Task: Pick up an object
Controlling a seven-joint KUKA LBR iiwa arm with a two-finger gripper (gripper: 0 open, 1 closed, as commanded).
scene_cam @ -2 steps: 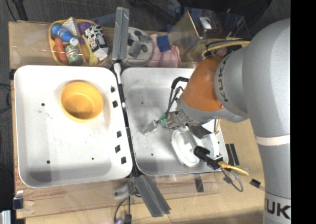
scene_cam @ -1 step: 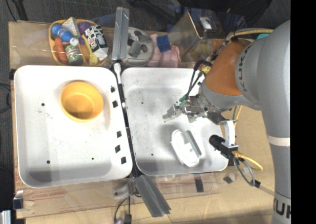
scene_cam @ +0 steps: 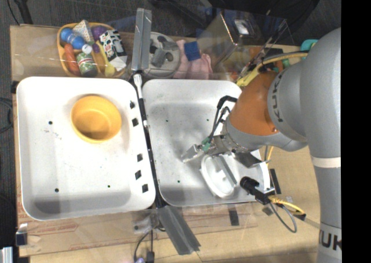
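Pincer (scene_cam: 194, 152) low in right bin (scene_cam: 174, 111), finger state can't tell. White oval object (scene_cam: 217, 176) just beside it at bin's near edge, long axis running near-right to far-left. Yellow bowl (scene_cam: 96, 117) upright in left bin (scene_cam: 35, 157). Basket of small items (scene_cam: 90, 49) behind the bins.

The arm (scene_cam: 301, 105) runs off the right side of the frame and covers the right bin's (scene_cam: 174, 111) right rim. The claw (scene_cam: 200, 150) is small and blurred, and part of the white object (scene_cam: 217, 178) below it seems hidden beneath the wrist. The clutter in the yellow basket (scene_cam: 87, 53) at upper left is too small to name.
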